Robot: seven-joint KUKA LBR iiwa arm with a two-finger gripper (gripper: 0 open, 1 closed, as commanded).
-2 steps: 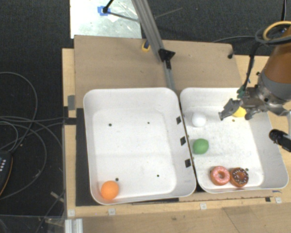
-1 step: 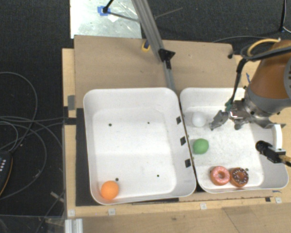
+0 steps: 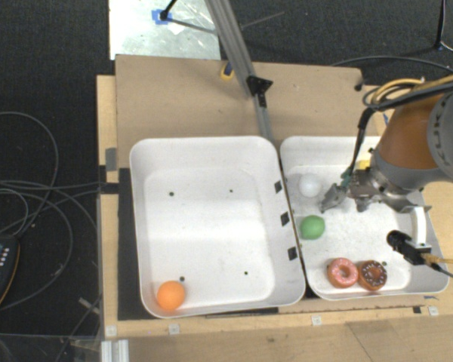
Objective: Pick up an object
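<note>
Brown surface carries two bins; in the right bin the end effector, fingers spread and holding nothing, hovers beside a white ball, probably light, smooth and best pinched across its middle.

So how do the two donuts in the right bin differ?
The pink donut lies to the camera's left of the brown donut, nearer the green ball. The pink one has light pinkish-orange icing; the brown one is dark with pale specks. The pink one looks slightly larger. Both are rings lying flat, side by side, along the near edge of the right bin.
</note>
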